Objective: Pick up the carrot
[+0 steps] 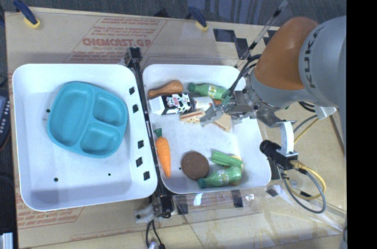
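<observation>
One carrot [163, 155], orange with a green top, lay against the right bin's [250, 186] left wall. Two green bottles [222, 178] lay nearby. The gripper [216, 114] hovered further off; finger state unclear.

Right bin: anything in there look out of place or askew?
The carrot lies hard against the right bin's left wall, apart from the pile. The end effector sits over the upper items, away from it. Nothing looks spilled or damaged.
</observation>
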Controlling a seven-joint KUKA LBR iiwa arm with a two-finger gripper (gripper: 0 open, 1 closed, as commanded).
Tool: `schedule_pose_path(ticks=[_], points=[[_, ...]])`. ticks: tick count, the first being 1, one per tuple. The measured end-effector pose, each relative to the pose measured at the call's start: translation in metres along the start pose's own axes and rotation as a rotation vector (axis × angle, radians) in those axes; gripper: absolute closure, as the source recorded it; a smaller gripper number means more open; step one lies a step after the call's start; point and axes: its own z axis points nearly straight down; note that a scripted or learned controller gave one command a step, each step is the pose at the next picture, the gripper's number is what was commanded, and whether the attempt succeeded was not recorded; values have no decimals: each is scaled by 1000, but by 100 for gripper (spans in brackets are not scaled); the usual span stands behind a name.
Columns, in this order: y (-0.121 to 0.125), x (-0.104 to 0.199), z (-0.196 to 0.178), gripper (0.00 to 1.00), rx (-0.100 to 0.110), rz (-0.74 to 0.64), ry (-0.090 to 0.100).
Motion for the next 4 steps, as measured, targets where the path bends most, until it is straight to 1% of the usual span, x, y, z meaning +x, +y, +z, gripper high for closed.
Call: schedule_pose_path(ticks=[1, 2, 3, 4], points=[[13, 53, 115, 0, -6, -227, -8], [-37, 50, 115, 0, -3, 52, -1], [-45, 57, 115, 0, -2, 133, 0], [-46, 57, 115, 0, -3, 137, -1]])
